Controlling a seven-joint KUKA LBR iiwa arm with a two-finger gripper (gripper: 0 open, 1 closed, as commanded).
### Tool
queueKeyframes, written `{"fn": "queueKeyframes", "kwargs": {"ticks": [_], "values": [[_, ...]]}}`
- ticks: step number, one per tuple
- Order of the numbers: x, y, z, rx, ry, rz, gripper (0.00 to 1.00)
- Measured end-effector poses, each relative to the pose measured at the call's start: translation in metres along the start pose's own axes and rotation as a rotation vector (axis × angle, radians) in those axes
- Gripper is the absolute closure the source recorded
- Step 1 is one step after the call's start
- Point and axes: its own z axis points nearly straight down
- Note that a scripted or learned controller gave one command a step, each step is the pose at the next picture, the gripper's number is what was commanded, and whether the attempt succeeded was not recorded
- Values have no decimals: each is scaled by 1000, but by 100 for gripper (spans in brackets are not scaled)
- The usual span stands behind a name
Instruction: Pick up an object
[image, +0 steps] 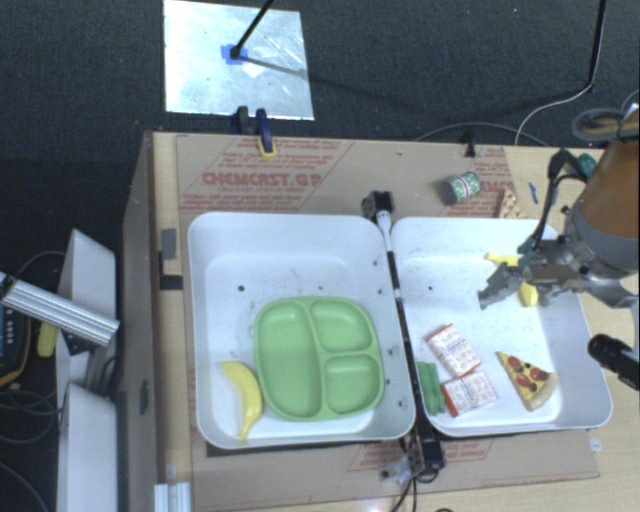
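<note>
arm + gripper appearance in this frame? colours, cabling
The arm has an orange band over a grey wrist section. The gripper is grey metal with dark pointed fingers and yellow parts beside them. A green-tipped dark cable loops alongside.

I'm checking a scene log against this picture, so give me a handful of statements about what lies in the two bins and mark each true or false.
1. The green divided plate lies in the left bin. True.
2. The banana rests on top of the plate. False: it lies on the bin floor beside the plate's left edge.
3. The pizza slice is in the right bin. True.
4. The small can sits inside the right bin. False: it lies on the cardboard behind the bins.
5. The pincer is over the left bin. False: it is over the right bin, near a yellow object.
</note>
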Motion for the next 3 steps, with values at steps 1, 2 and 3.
{"fn": "queueKeyframes", "kwargs": {"ticks": [1,2,3], "values": [[-69,-8,6,0,-2,3,0],[-102,75,102,3,0,1,0],[-113,133,195,3,0,0,0]]}}
